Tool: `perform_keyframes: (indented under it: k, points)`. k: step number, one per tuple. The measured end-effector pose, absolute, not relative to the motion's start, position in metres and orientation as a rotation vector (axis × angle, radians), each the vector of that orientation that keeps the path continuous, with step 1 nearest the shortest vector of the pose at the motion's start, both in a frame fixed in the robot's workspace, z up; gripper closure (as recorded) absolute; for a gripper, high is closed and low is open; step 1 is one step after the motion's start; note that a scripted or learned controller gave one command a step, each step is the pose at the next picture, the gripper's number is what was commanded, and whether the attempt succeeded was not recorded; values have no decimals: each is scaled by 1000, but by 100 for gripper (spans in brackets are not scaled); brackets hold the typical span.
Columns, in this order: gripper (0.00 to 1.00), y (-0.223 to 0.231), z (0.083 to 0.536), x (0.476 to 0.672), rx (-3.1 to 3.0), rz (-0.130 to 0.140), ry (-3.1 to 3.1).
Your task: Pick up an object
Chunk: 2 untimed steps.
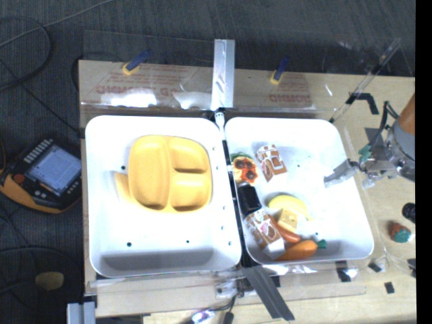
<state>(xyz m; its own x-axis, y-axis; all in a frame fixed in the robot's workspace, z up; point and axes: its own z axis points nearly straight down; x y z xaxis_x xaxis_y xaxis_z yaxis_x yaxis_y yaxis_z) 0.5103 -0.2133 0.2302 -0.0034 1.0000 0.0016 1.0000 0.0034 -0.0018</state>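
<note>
Bins were seen side by side on the bench: the left shallow white bin held a yellow moulded plastic tray w/ compartments, lying flat near its middle, while the right shallow white bin held the loose items, i.e. the candidates for the pick. These were bunched along that bin's left wall & front edge, probably because they had been dropped or pushed there: a small brown-and-white printed box towards the back, an orange-and-green toy item against the divider, a black rectangular block just below it, a yellow rounded toy near centre, a second brown-and-white box at front, and an orange carrot-shaped toy touching the front wall. The grey two-finger gripper was seen low over the right bin's right rim, reaching in from the arm's side, apart from every item; nothing was seen betw. its fingers. Jaw state could not be told — the tip was too small & blurred. No object was judged grasped yet; the approach phase was judged under way. Since the items were well left of the tip, a reach across the bin would be needed, and the tight front cluster was judged likely to make a clean grip hard.
</note>
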Motion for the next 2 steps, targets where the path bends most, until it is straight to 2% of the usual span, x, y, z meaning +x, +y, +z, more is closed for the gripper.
perform_keyframes:
  k: [1, 2]
  points:
    - [0, -157, 91, 559, -2125, -4, -2323]
    - [0, -129, 89, 594, -2248, 28, -2172]
